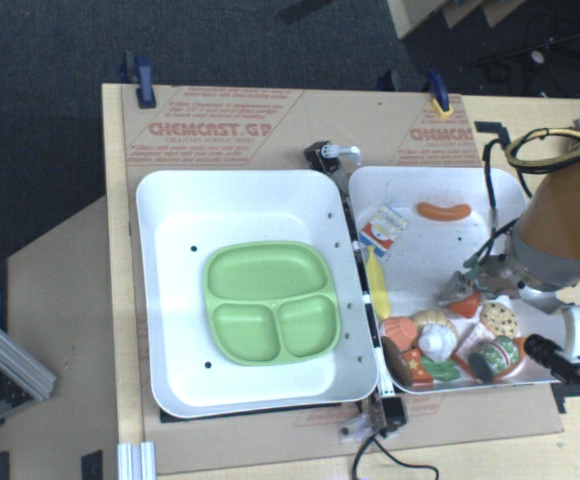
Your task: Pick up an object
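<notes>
Gripper (462, 290) low in the right bin (410, 190).
I can't tell its state; it sits just above the toy pile (450, 348), sausage (442, 210) well apart.

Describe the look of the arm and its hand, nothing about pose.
The arm is a rounded grey body with a broad orange band above the wrist. Black cables loop along its upper side, one with a yellowish sheath. The hand is small, dark grey metal, and a black fitting juts out below the wrist.
</notes>
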### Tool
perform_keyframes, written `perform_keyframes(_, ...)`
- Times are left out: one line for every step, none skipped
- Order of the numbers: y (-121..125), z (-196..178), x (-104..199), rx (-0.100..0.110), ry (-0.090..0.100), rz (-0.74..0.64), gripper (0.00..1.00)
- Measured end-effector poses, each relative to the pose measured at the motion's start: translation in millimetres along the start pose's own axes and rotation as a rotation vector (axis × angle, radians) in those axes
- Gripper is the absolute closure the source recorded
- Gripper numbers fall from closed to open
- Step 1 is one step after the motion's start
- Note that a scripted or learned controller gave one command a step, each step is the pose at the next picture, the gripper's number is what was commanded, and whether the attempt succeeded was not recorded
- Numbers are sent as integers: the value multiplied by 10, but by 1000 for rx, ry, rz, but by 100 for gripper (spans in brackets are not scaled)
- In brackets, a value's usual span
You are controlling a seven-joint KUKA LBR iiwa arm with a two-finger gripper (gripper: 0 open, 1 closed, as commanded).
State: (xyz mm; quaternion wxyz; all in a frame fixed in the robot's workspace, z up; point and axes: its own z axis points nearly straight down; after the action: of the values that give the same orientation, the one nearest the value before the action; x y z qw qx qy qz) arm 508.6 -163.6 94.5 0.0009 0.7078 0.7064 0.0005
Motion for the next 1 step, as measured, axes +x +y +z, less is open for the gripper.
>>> perform_keyframes(527,-1206,559,-14,-1,-11,100)
